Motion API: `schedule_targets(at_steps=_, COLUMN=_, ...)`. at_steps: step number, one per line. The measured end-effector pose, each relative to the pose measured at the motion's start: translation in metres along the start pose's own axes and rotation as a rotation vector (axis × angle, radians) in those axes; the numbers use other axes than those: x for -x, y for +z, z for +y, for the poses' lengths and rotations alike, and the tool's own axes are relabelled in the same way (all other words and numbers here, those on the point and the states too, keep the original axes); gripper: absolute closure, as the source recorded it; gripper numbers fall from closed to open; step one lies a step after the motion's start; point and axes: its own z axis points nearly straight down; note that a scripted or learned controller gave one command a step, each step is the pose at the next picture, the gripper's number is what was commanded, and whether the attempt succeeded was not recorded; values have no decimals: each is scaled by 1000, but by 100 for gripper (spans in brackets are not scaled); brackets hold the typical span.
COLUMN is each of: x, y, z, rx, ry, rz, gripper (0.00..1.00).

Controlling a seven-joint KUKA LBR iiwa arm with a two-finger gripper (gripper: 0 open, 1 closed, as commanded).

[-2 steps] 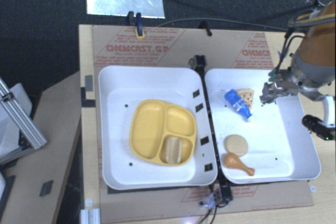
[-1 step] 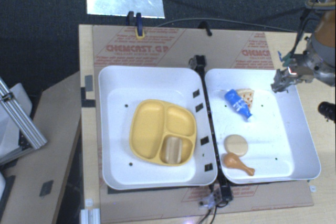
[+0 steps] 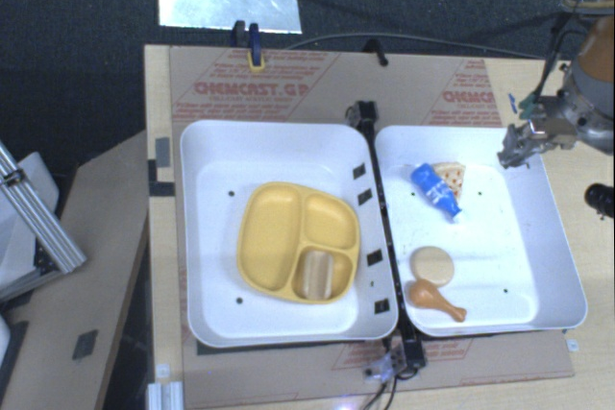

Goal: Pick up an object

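Blue packet [image 3: 437, 191], long axis running diagonally, is located in the right bin [image 3: 538, 235], left of and below the claw [image 3: 519, 147], whose state cannot be determined.

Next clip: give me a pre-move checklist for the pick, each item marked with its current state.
1. Claw positioned over a target: not ok, it sits at the right bin's far right edge, apart from all items.
2. Nothing already carried: ok, nothing seen at the claw.
3. Candidates in the right bin: ok, blue packet, cracker-like piece, round tan piece, toy drumstick.
4. Blue packet free of neighbours: not ok, it overlaps the cracker-like piece.
5. Round tan piece apart from the toy drumstick: cannot tell.
6. Yellow tray in the left bin: ok, lying flat.
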Motion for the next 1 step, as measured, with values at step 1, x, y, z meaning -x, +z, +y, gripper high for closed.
schedule_targets(at_steps=1, x=-51, y=20, z=4, rx=-2, ry=-4, rz=2, gripper=100)
